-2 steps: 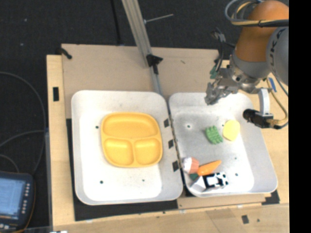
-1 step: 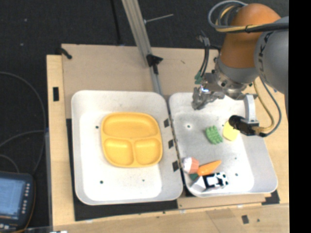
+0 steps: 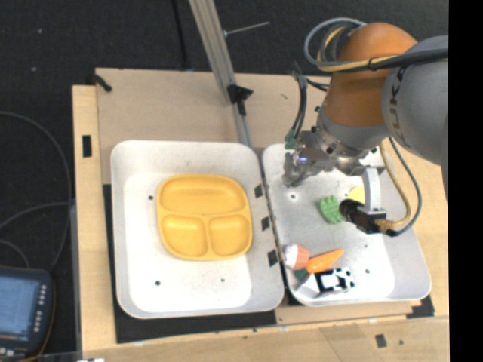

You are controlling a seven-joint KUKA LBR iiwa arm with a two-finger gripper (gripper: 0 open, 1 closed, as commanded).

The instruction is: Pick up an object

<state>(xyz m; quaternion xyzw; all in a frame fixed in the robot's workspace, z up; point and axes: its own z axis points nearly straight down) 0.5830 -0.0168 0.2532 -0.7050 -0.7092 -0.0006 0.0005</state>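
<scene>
Whether the gripper (image 3: 298, 170) is open or closed cannot be told; it hangs over the right bin (image 3: 407, 277), near its upper left corner. A green object (image 3: 329, 208) lies just beside, a carrot (image 3: 324, 260) nearer the front.

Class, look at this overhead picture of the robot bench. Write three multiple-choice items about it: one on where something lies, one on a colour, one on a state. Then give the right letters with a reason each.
1. Where does the yellow tray lie?
A. left bin
B. right bin
C. bare bench

2. What colour is the small block in the middle of the right bin?
A. blue
B. green
C. red

3. How does the carrot-shaped toy stand to the pincer?
A. gripped between its fingers
B. lying apart, nearer the bin's front edge
C. hanging from the arm

Key: 1 A, it rests on the left bin floor. 2 B, it is plainly green. 3 B, it lies on the floor away from the pincer.
</scene>
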